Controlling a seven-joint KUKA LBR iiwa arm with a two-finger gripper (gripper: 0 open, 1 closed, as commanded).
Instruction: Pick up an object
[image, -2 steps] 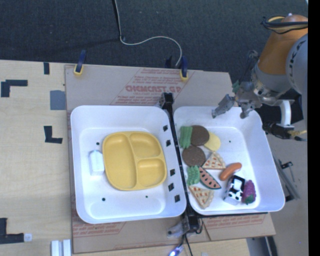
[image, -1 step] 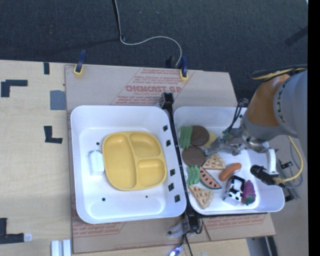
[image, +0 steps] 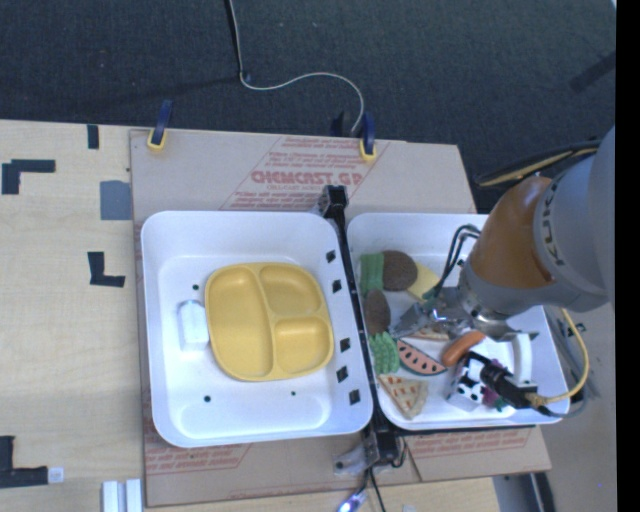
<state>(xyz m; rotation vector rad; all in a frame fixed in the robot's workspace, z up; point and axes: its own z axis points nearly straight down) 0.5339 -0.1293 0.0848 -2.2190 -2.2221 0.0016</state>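
My gripper (image: 424, 320) is low inside the right bin (image: 520, 412), near its middle. Just below it lies a watermelon slice (image: 421, 358). A brown oval piece (image: 377, 311) lies to its left and an orange sausage-like piece (image: 462, 347) to its right. Further in the same bin are a round brown cookie (image: 400, 268), a green piece (image: 372, 270), a yellow piece (image: 425, 281), a green leafy piece (image: 385, 350), a pizza slice (image: 404, 396) and a white die (image: 467, 386). I see nothing held in the gripper.
The left bin (image: 160, 380) holds a yellow divided plate (image: 268, 320) and a small white block (image: 192, 323). A black divider (image: 345, 300) runs between the bins. The arm's orange band (image: 515, 245) hangs over the right bin's far right part.
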